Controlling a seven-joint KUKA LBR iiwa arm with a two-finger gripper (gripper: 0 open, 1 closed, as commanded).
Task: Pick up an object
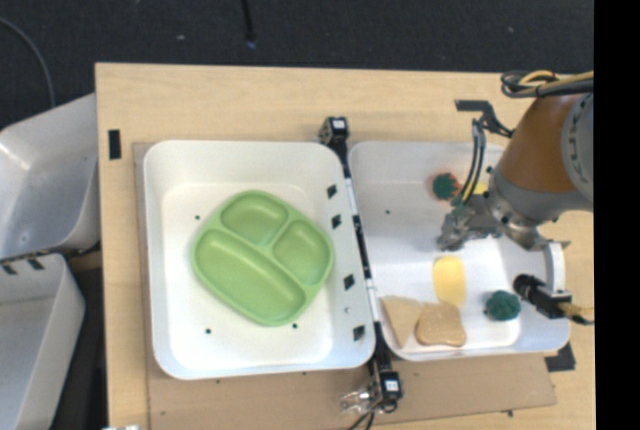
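a: where's the gripper right now?

b: low in the right bin, arm coming in from the right edge. the tip is dark and blurred against the bin floor, so i can't tell how the tip is set, and i see nothing in it.

a: what's closest to it?

b: yellow block, just below the tip and slightly toward the arm side, apart from it. looks like the likely target, but that's a guess from position alone.

a: other candidates?

b: small red and green ball just above the tip, near the cables. dark green ball further down on the arm side, by the bin's near corner. tan wedge and a round cookie resting partly on it, both against the bin's lower wall, past the yellow block.

a: why is everything on that side?

b: my read: right bin is the pick source. left bin, well away across the divider, carries a green divided plate lying flat.

a: risks?

b: the wedge and cookie are flat and tight to the wall, poor grip. the yellow block stands free with room on both sides, easiest pick. the cables near the small ball could snag.

a: progress?

b: nothing lifted yet; all items sit on the bin floor.
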